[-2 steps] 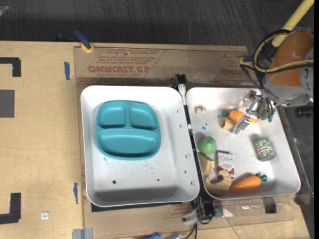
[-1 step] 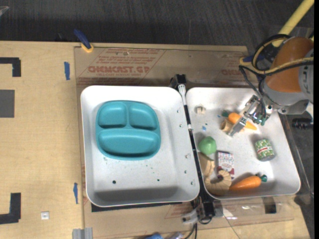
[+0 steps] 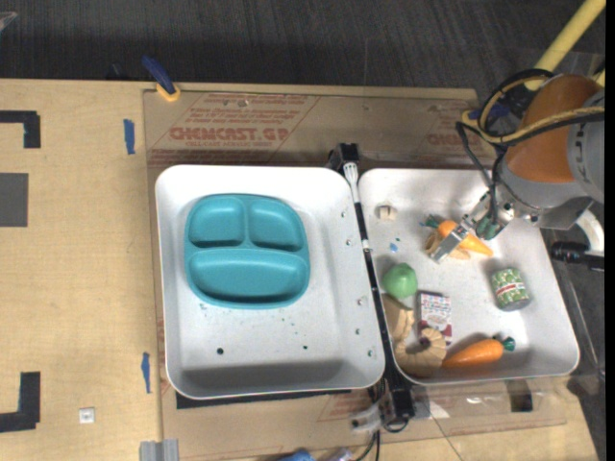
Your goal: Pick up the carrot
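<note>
Across the right bin [image 3: 562,349], my fingers [image 3: 450,243] are hovering, their state unclear; the carrot [image 3: 474,352] is lying near the front wall.

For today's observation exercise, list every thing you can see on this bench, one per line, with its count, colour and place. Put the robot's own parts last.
Bins: two, white, side by side on the bench.
Divided plate: one, teal, in the left bin.
Carrot: one, orange with a green top, front of the right bin.
Ball: one, green, left side of the right bin.
Small box: one, white and red, beside the ball.
Can: one, green patterned, right side of the right bin.
Orange-yellow toy: one, back of the right bin, under the gripper.
Clamp: one, blue and yellow, behind the bins.
Gripper: one, grey, over the orange-yellow toy.
Arm: one, grey with an orange band, from the right.
</note>
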